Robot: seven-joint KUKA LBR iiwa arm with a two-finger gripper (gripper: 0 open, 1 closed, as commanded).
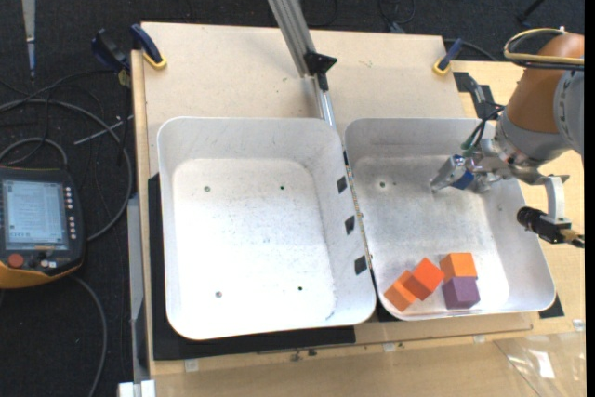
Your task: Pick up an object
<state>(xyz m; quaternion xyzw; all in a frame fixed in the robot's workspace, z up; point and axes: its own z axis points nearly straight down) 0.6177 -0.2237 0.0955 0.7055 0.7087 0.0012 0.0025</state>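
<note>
A dark floor (56, 5) strewn with black cables surrounds the bench (242, 79), a pale wooden board with a smooth, matt top, clamped at its far corners by yellow-tipped clamps (149, 49). On the board two shallow white bins sit side by side, touching along their inner rims. Both are thin moulded plastic with rounded corners and faintly speckled floors. The left bin (186, 311) has a few small dark dots on its floor. The right bin (521, 284) holds the blocks at its near edge.

A grey metal pole (284, 0) slants in from the top of the view and ends at a black fitting just above the place where the bins meet. The arm (544, 112) reaches in from the right, grey with an orange band, its wrist over the far right part of the right bin. A handheld control panel (35, 223) with a lit screen lies on the floor to the left, well apart from the bench.

The gripper (449, 178) hangs low over the right bin's floor, pointing left, with nothing visible between its fingers; whether they stand wide or narrow I cannot tell. The blocks lie well apart from it, nearer the camera: an orange block (416, 284), long and tilted, touching a purple cube (461, 292), with a smaller orange cube (457, 265) just behind the purple one.
</note>
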